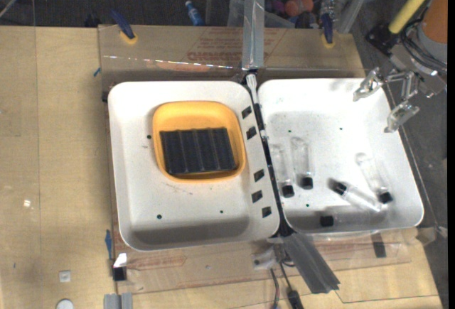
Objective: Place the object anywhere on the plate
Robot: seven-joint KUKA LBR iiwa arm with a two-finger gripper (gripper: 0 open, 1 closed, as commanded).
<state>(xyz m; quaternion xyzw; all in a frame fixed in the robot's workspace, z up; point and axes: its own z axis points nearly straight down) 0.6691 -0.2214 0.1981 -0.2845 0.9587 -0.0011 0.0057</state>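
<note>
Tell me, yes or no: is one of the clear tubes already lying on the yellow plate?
No. The yellow plate in the left bin bears a dark ribbed block, while the clear tubes lie in the right bin.

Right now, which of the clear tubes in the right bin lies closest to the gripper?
The tube nearest the bin's right wall, black cap toward the front. It lies just below the gripper. The upright pair sit by the divider, and the slanted tube lies farther left.

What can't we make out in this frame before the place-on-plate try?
- Gripper, camera view: small metal parts at the right bin's far corner; arm cut off by the right edge.
- Clear tubes with black caps in the right bin: transparent against white, outlines and count unclear.
- Yellow plate, left bin: dark ribbed object on it, too coarse to identify.
</note>
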